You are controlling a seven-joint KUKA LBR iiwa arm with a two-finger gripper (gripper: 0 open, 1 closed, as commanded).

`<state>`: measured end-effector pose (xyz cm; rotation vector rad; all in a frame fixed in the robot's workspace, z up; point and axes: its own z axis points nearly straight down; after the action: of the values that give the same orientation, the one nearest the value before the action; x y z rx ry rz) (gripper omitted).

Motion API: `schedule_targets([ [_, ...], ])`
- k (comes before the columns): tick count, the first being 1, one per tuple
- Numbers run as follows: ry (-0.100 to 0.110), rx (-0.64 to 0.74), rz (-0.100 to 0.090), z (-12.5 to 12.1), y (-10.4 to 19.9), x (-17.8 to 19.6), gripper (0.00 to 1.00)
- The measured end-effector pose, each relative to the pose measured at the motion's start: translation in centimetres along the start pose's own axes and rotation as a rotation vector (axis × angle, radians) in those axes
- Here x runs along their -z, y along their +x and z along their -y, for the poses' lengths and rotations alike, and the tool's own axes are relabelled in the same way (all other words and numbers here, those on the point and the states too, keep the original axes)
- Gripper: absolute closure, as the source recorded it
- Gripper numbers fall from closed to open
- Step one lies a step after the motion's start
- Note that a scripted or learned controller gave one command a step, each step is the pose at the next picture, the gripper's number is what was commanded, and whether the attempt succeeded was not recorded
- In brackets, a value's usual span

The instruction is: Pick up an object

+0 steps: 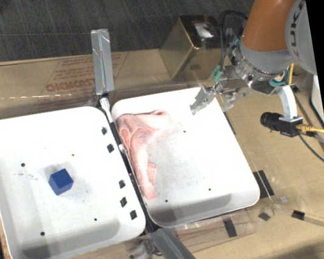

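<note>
Hand (202, 102) over right bin's (230, 169) far edge, grip state unreadable | pink cloth (139, 142) along bin's left wall | risk: limp cloth slips, fingers catch wall | blue cube (61, 181) in left bin (7, 158)

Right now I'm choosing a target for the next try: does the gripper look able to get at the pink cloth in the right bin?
Probably yes. The gripper hangs over the right bin's upper right corner, and the pink cloth lies uncovered along that bin's left wall, with bare floor between them.
</note>
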<state>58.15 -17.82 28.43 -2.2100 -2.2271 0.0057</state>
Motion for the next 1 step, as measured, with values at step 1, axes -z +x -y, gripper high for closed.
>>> schedule_targets([
  [1,-0.003,-0.092,0.000,-3.55,4.86,-19.26,0.00],
])
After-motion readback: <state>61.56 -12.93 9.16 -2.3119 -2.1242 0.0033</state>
